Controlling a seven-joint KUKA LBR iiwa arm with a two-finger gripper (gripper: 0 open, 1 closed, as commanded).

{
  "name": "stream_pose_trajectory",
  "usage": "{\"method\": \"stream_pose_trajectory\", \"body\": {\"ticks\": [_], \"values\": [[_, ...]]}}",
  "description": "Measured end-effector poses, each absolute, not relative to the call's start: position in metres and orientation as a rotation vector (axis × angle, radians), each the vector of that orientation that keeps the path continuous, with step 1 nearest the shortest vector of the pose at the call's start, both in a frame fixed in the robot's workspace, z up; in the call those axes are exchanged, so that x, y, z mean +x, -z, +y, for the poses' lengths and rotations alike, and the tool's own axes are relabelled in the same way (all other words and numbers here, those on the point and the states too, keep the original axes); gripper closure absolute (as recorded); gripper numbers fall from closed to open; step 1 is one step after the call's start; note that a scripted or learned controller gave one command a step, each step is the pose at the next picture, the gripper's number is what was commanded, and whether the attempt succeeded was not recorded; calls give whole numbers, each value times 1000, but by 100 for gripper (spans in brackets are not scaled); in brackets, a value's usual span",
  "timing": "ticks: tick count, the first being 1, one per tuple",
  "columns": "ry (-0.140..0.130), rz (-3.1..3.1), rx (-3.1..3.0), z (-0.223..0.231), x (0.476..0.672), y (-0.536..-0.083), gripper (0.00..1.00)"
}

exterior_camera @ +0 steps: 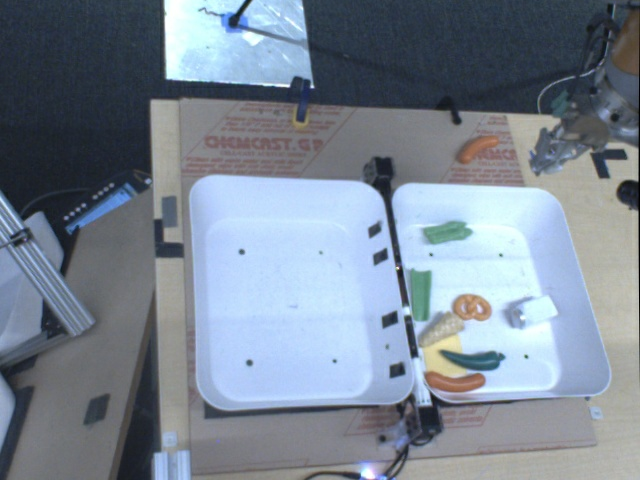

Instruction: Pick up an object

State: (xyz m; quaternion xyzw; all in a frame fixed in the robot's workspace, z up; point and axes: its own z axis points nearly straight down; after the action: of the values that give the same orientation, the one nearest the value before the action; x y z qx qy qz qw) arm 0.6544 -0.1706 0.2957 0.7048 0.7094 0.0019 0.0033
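From my remote station, the gripper (553,153) hung past the right bin's (575,243) far right corner; I could not tell its state. The objects lay in that bin toward its near left, the pretzel (472,307) among them, well apart from the tool.

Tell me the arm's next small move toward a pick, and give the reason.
Probably swing the tool inward over the right bin. It hangs outside that bin's far right corner, above the bench, with nothing between its fingers, while the pretzel, the green pepper and the other items lie in that bin.
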Motion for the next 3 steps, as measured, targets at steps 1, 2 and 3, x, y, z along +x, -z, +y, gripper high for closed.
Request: {"method": "stream_pose_trajectory", "body": {"ticks": [1, 2, 3], "values": [[-18, 2224, 2200, -120, 650, -423, 100], [-8, 2225, 2209, -100, 670, -453, 100], [-4, 2226, 2212, -69, 669, -467, 100]]}}
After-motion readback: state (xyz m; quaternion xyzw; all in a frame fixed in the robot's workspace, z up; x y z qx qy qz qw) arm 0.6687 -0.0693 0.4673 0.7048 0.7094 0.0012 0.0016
